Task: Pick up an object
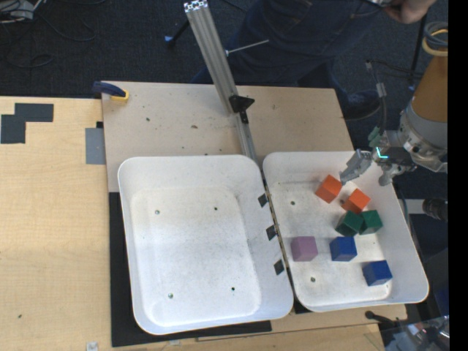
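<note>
The right bin (pixel 409 280) holds several blocks. Two orange blocks (pixel 329 189) (pixel 358 199) lie near its far side, with two dark green blocks (pixel 362 221) just below them. A purple block (pixel 304 248) sits near the bin's left wall, and two blue blocks (pixel 343 248) (pixel 377 272) lie toward the front. My gripper (pixel 371 168) hangs over the bin's far right part, just above and right of the orange blocks. Its fingers stand spread apart with nothing between them.
The left bin (pixel 131 196) lies beside the right one, joined by black clips. A slanted aluminium bar (pixel 216 57) rises behind the bins. A blue and yellow object (pixel 111 91) lies at the board's far left corner.
</note>
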You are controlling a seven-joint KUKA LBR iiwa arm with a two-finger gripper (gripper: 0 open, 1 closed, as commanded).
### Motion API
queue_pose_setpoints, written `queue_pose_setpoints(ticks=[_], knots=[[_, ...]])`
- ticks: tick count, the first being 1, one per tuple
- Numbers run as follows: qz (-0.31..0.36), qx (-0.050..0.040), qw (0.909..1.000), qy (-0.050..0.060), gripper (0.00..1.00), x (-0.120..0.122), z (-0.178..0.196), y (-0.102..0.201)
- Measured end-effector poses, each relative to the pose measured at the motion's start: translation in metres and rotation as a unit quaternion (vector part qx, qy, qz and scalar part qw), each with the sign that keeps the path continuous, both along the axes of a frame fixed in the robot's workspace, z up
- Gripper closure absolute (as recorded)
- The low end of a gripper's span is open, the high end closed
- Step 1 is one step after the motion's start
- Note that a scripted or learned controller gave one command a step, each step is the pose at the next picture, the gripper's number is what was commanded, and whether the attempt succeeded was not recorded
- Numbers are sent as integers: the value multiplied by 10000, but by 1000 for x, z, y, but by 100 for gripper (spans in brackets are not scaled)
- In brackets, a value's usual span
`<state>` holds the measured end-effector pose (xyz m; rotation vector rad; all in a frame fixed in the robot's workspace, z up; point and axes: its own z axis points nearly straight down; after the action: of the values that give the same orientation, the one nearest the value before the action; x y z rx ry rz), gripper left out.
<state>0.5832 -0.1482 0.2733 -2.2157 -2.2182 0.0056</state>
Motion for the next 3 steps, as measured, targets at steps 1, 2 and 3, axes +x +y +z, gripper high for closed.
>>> queue_pose_setpoints(ticks=[1,2,3], knots=[[-5,-5,10000,-19,0,1,2,0],[-8,1,10000,14,0,2,-63,0],[-28,2,10000,10,0,0,-109,7]])
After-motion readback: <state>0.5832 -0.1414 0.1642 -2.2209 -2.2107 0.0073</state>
